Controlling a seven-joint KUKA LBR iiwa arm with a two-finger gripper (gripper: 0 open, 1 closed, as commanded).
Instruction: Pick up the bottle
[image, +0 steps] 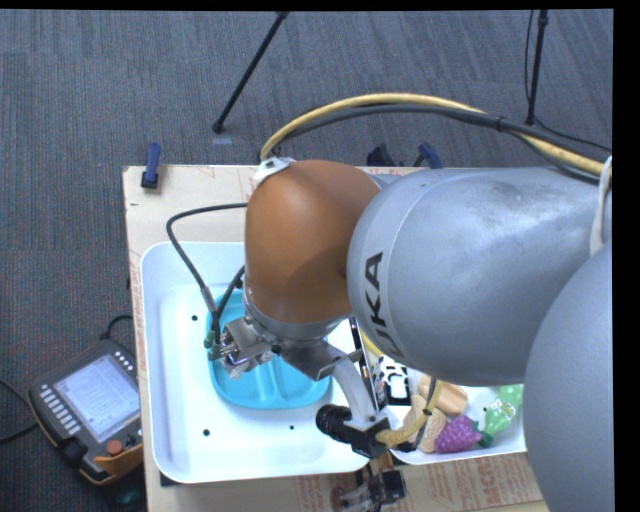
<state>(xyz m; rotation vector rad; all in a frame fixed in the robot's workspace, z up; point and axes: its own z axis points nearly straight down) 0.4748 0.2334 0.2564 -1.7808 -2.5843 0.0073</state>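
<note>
Watching the feed remotely right now. The arm (450, 270) is huge in the frame, and its orange band (300, 240) sits right over the middle of the left bin (160, 400). The gripper (232, 352) pokes out below the band on the left side, down low over a light blue thing (265, 385) lying on the bin floor. It looks like it's at or just above the blue thing's left edge, but I can't tell if it's actually touching. I honestly can't tell how far open the gripper is from this angle either, and I don't see anything held in it.

As for the bottle, I can't pick it out for sure. The blue thing looks shallow and rounded, with half of it hidden under the wrist, so I can't say what it is.

Counts, as far as I can see:
- two white bins side by side, with most of the right bin (500, 448) covered by the arm
- one blue thing in the left bin
- in the visible corner of the right bin, a little heap of small things: one yellow banana-looking piece (405, 432), one purple bunch of grapes (457, 435), one green piece (502, 405), one tan piece (447, 398), and one black-and-white item (396, 380) just beside them
- two blue clamps on the bench's far edge, one at the left corner (151, 165) and one further right (428, 155)
- one teach pendant (90, 405) on the carpet to the left of the bench
- one yellow hose (400, 100) arching over the arm, and one black cable (190, 250) looping down to the wrist
</note>
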